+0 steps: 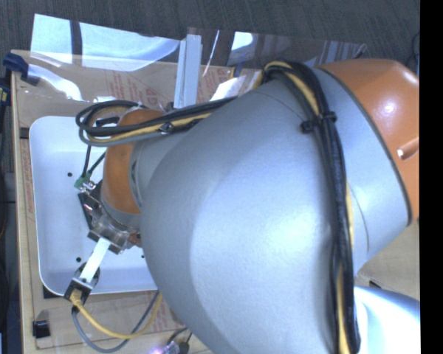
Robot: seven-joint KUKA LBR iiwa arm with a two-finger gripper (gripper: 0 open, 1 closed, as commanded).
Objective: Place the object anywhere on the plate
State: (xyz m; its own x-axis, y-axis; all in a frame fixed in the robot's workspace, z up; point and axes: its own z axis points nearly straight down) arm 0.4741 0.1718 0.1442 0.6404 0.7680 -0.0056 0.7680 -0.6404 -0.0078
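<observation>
Over left bin (48, 198) | arm (280, 220) perhaps hides plate, object

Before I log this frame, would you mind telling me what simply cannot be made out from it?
- Gripper: in the camera view the arm covers the wrist end, so whether it holds anything cannot be told.
- Plate and object: cannot be made out; the arm hides most of the bench.
- Left bin: its right part is hidden by the arm.
- Second bin: hidden behind the arm.
</observation>
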